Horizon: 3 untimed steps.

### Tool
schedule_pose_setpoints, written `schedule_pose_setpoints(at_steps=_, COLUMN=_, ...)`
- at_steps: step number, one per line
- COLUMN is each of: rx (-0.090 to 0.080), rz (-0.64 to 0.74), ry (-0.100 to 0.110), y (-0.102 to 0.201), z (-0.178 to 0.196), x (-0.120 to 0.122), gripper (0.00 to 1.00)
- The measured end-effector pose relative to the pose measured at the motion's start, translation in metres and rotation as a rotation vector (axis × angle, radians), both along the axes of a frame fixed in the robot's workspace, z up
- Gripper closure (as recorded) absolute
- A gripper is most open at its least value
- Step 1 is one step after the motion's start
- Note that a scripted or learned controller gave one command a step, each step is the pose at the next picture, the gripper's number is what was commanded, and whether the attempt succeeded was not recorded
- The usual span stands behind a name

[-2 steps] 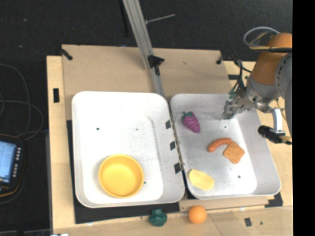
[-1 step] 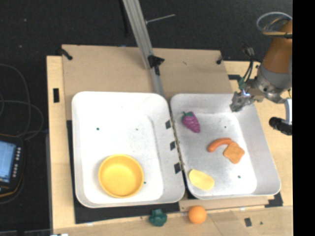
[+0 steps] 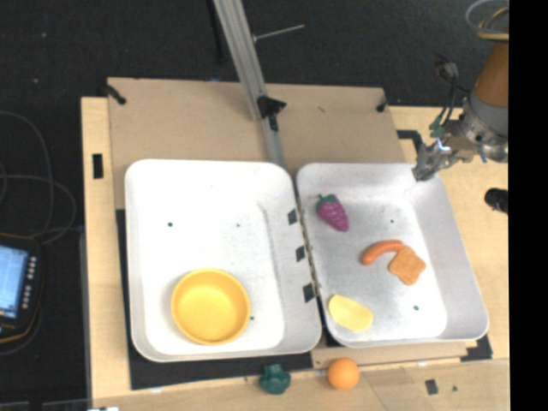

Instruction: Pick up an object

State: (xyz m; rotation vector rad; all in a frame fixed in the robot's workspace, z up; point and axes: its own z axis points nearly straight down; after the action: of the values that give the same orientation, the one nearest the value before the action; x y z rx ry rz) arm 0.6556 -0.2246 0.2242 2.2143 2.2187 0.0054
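The right bin (image 3: 445, 221) holds a purple bunch of grapes (image 3: 332, 212), an orange sausage-shaped piece (image 3: 380, 251), a tan toast-like block (image 3: 407, 266) and a pale yellow piece (image 3: 349, 312). A yellow bowl (image 3: 210, 305) sits in the left bin (image 3: 205, 204). My gripper (image 3: 425, 166) hangs over the right bin's far right corner, well apart from all of these. Nothing shows between its tips.
A slanted metal pole (image 3: 244, 54) rises from between the bins at the back. An orange ball (image 3: 342, 373) and a small green item (image 3: 274, 379) lie on the bench in front of the bins. A tablet (image 3: 13, 289) sits at the far left.
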Motion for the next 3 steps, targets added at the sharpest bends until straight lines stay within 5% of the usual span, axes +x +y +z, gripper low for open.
schedule_pose_setpoints(at_steps=3, rx=0.005, rz=0.006, ry=0.006, y=0.152, z=0.015, x=-0.02, gripper=1.0)
